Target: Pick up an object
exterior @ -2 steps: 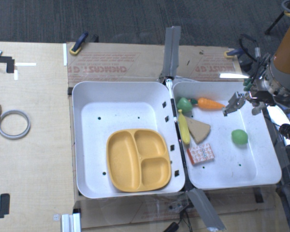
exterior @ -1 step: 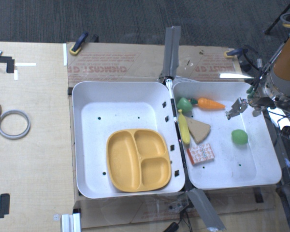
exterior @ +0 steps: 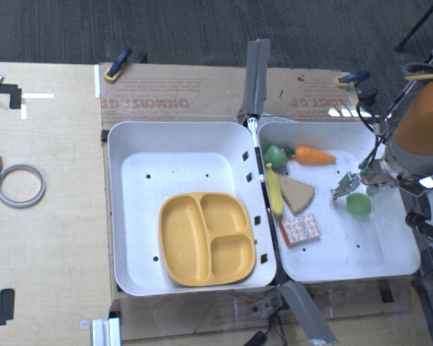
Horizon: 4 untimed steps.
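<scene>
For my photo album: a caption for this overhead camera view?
Robot gripper hovering beside a green ball in the right bin.

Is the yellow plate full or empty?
Empty. The yellow plate lies flat in the left bin, and all three of its compartments show only bare yellow. The carrot and other toys sit in the right bin.

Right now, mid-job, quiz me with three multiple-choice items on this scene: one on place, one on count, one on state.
1. Where does the yellow tray lie?
A. left bin
B. right bin
C. on the bench

2. How many compartments does it have?
A. two
B. three
C. five

3. What is the gripper doing?
A. lifting the carrot
B. gripping the tray
C. poised beside the green ball

Key: 1 A, it rests in the left bin. 2 B, ridges split it into three. 3 C, the ball sits just right of it in the right bin.
</scene>
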### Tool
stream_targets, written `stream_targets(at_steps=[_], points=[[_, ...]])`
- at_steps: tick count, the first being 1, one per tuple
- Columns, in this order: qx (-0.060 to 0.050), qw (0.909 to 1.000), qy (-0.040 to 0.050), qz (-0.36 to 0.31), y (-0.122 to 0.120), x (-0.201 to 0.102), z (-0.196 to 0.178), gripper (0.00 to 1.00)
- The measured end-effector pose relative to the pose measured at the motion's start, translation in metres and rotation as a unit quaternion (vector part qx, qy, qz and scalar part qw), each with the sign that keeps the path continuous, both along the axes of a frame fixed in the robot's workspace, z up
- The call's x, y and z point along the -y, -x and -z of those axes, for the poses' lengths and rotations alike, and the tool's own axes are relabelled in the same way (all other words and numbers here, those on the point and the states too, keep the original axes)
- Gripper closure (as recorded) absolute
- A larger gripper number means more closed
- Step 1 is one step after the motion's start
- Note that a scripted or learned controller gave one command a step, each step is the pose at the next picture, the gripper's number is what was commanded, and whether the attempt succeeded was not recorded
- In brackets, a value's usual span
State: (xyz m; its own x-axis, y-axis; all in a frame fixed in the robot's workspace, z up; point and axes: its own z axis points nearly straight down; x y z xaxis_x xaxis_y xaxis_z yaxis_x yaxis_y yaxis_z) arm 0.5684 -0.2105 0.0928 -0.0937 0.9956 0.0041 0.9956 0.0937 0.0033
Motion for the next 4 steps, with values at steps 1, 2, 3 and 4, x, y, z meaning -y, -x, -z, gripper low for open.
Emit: stream_targets(at_steps=[1,2,3,4], points=[[0.000,1.0000,0.0014,0.002,0.000,0.002,-0.010,1.00],[-0.002,0.9995,0.0024,0.031,-0.060,-0.055,0.001,1.00],[-0.002,0.9998,0.0024,-0.022,-0.036,-0.101,0.001,1.00],[-0.002,0.9907,0.0022,-0.136,0.013,-0.105,0.001,1.00]])
